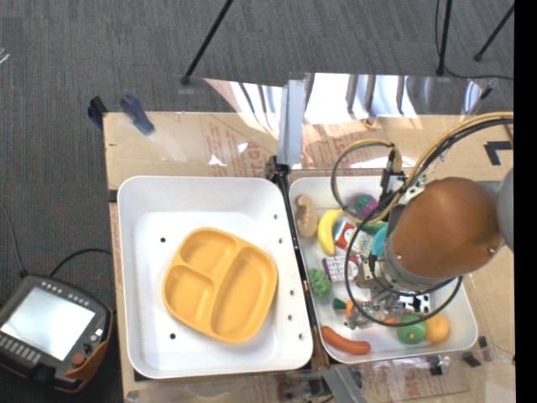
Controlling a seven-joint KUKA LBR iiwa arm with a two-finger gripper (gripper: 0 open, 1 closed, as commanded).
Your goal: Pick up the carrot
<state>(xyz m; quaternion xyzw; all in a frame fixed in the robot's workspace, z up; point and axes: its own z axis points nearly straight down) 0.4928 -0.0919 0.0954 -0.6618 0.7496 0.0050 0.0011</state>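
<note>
I am reaching down into the right bin (466,339), my fingers (379,307) hanging low over the toy food near its front, though I cannot tell how wide they are standing. An orange bit that may be the carrot (388,317) is lying just beneath them, beside a sausage (345,341). Farther left, the yellow divided plate (220,285) is sitting in the left bin (138,200).

Lighting: bright, even, from above. Glare: strong white reflections on the clear panel (377,95) behind the bins. White bins (143,217) near overexposed; shadows soft and faint. Focus: moderately sharp overall, small items slightly blurred. Floor (84,40) darker, carpet grain visible.
</note>
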